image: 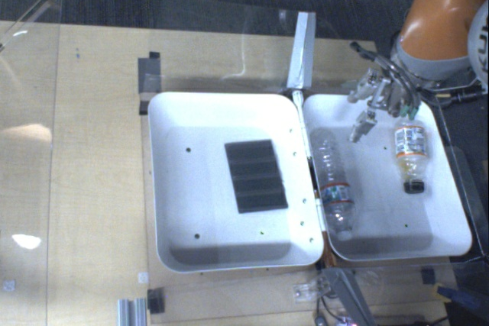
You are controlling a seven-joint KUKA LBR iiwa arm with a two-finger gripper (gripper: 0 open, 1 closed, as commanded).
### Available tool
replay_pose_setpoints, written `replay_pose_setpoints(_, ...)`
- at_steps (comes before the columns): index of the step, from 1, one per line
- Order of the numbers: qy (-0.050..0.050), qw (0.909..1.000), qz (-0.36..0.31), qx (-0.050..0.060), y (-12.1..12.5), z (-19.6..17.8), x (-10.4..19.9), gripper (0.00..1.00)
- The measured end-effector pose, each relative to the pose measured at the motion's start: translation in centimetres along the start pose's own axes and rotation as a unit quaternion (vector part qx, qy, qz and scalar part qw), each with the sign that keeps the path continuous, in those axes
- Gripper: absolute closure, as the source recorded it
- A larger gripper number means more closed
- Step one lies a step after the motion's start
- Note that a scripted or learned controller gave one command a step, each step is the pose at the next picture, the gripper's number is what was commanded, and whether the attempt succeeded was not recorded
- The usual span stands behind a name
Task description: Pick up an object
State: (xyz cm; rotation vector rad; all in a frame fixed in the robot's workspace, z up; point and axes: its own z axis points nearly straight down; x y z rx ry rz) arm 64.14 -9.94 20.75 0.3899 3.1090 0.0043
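Two white bins sit side by side on the pale wooden worktop [84, 187], meeting along one edge under a grey upright post [300, 50] at the far side.

The left bin [172, 240] holds one thing: a flat black ridged slab [255, 175], lying slightly askew near the bin's middle, well apart from every wall.

The right bin [451, 237] holds two bottles. A clear bottle [331, 179] lies on its side along the bin's left wall, just beside the seam between the bins, reaching from mid-bin toward the near edge, with a bluish label about halfway down. A small bottle [411, 151] with a white and orange label and a dark cap lies nearer the right wall, cap pointing toward the near edge.

The arm [439, 15] enters at the far right corner, its orange band above the wrist. The gripper [374, 107] hangs over the far part of the right bin, between the two bottles and closer to the small one, touching neither. Its fingers [364, 124] look spread apart with nothing between them, one pointing down toward the bin floor.

A clear panel [30, 126] covers the worktop's left side.
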Motion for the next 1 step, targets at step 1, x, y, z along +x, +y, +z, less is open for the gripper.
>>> replay_pose_setpoints(1,-0.002,0.999,-0.044,0.0,0.11,-1.05,-1.32,0.0)
